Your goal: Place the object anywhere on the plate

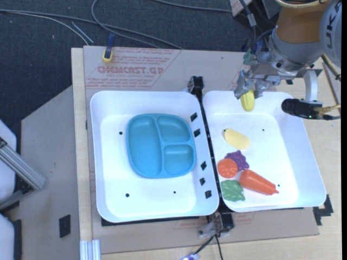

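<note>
Bottom of the right bin (pixel 303 145): one green toy leaf (pixel 232 190) and one orange carrot (pixel 258 182), below one tomato (pixel 227 168), one purple grape bunch (pixel 237 158) and one pale lemon (pixel 237 138). At left, one blue divided plate (pixel 161 145) sits in the left bin (pixel 103 145). Upper right, the gripper (pixel 248 95) pinches one yellow corn cob (pixel 248 101), hanging upright, with the plate well down-left across the divider.

Gripper (pixel 248 95) grips yellow corn (pixel 248 101) over right bin (pixel 303 145); blue plate (pixel 160 145) in left bin (pixel 105 145)
</note>
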### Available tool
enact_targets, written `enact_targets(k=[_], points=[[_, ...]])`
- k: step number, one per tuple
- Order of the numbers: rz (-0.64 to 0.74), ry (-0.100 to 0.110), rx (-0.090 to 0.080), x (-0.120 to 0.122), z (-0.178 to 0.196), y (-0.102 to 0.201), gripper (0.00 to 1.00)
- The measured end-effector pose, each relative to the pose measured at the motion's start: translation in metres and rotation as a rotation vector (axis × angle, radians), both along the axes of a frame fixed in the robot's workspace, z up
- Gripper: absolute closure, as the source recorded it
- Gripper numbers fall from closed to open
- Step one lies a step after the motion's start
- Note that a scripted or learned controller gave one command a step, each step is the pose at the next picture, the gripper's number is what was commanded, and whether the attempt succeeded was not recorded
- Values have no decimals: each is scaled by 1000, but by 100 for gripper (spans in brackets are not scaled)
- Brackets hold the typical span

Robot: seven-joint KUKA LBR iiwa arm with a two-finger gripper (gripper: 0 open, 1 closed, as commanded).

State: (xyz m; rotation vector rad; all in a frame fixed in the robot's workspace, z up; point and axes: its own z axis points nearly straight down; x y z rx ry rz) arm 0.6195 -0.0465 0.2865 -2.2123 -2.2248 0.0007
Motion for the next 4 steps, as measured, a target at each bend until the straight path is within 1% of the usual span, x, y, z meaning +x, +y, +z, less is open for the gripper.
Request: enact_targets(k=[1, 2, 3, 4], points=[[0, 1, -1, 5, -18, 53, 100], [0, 0, 0, -4, -25, 102, 100], [0, 1, 0, -17, -36, 159, 100], [0, 3, -1, -25, -67, 215, 100]])
